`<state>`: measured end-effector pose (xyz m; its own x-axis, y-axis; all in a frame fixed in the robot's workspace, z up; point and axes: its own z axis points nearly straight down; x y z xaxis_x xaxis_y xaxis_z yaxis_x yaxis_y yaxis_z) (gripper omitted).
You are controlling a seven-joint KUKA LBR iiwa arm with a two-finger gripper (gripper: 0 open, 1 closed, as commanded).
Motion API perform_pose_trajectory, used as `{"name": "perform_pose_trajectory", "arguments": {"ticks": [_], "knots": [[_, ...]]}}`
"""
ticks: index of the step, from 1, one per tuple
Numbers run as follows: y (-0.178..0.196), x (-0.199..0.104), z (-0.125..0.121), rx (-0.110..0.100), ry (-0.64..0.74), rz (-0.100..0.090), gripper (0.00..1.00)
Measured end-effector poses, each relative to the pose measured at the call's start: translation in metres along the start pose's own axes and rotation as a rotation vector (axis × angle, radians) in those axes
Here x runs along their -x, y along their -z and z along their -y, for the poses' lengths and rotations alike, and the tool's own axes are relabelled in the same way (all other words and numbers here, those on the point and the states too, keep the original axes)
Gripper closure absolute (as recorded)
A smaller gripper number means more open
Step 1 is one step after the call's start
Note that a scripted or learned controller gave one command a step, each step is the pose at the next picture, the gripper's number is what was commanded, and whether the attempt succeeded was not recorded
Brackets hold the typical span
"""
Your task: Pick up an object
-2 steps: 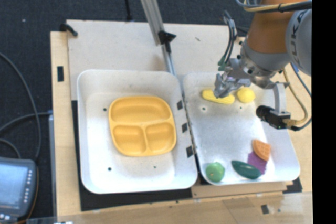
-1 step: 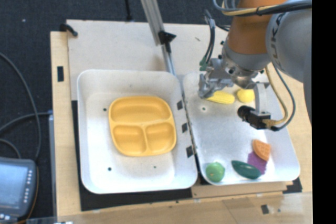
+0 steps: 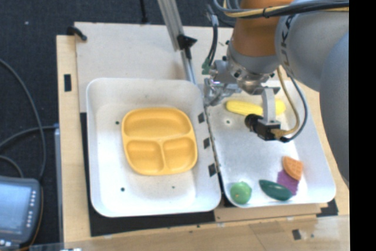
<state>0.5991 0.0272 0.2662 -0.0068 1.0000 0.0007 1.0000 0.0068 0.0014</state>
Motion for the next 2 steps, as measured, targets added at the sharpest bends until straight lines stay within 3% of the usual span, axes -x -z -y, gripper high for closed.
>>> {"name": "perform_pose_trajectory", "arguments": {"ticks": [1,2], "knots": [[-0.0151,-0.0462,-0.0127,-0.001,-0.001,0.001,1.0],[-0.0141,-0.0432,-0.0126,-0.001,-0.004,0.002,0.0]]}}
